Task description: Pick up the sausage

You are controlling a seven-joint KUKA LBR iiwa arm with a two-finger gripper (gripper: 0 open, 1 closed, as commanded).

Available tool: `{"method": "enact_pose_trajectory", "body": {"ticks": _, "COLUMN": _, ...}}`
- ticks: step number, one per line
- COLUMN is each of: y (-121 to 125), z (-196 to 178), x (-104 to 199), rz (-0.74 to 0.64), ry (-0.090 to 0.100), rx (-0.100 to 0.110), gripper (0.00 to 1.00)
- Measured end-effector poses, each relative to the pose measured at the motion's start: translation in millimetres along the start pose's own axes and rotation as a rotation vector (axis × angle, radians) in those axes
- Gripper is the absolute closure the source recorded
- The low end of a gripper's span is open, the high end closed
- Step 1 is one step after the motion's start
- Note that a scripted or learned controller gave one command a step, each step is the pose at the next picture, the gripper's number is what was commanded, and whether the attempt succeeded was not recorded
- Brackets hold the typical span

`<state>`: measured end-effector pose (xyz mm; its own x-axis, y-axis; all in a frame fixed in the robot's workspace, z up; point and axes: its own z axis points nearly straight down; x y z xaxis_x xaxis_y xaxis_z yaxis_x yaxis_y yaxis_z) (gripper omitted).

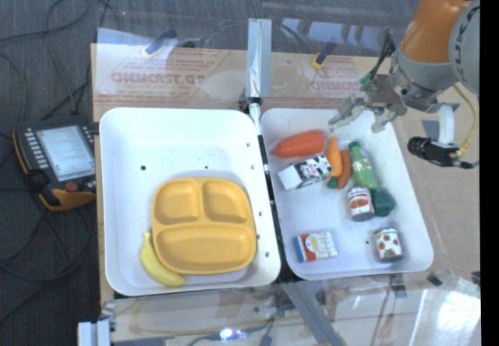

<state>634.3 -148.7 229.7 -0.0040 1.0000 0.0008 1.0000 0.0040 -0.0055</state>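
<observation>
The sausage (298, 144) lies at the right bin's (417, 216) ten o'clock corner, apart from the clutter; the tool (364, 112), fingers spread wide and empty, hovers at its two o'clock.

camera view: fixed above bench | slanted downward | takes in both white bins (117, 204) | arm (437, 33) enters right

Even, bright overhead light fills the scene. The white bins (117, 181) look slightly washed out, with soft shadows under the yellow tray (204, 225). Glare streaks the clear plastic sheet (327, 40) behind. Everything's mildly soft, and small labels are unreadable.
</observation>
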Motion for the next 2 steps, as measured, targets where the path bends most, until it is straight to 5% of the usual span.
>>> {"method": "enact_pose_trajectory", "body": {"ticks": 1, "y": 24.7, "z": 109.0, "x": 44.9, "rz": -0.208, "ry": -0.001, "rx": 0.001, "gripper": 0.00}}
{"method": "enact_pose_trajectory", "body": {"ticks": 2, "y": 36.3, "z": 131.8, "x": 43.6, "rz": -0.234, "ry": -0.004, "rx": 0.006, "gripper": 0.00}}
